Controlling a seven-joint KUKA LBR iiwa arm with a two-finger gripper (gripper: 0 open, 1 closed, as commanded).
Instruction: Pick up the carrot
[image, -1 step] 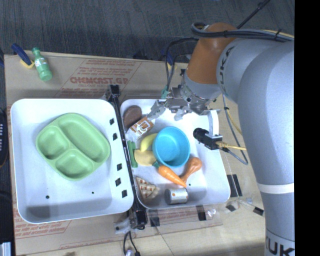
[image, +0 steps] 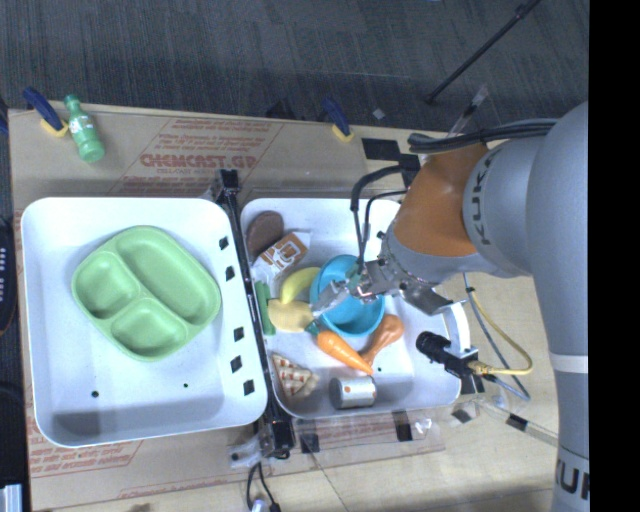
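Orange carrot (image: 342, 349) lies on the right bin's (image: 440, 395) floor just below the blue bowl (image: 350, 305), not lifted; the gripper (image: 345, 292) hovers over the bowl, whether clenched I cannot tell. Grasp remains.

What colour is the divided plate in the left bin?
Light green; the divided plastic plate shows best in the camera view.

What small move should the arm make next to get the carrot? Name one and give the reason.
Probably shift the tool a little toward the lower edge of the view, then lower it. It hangs over the blue bowl, while the carrot lies just below the bowl in the right bin, beside a silver can.
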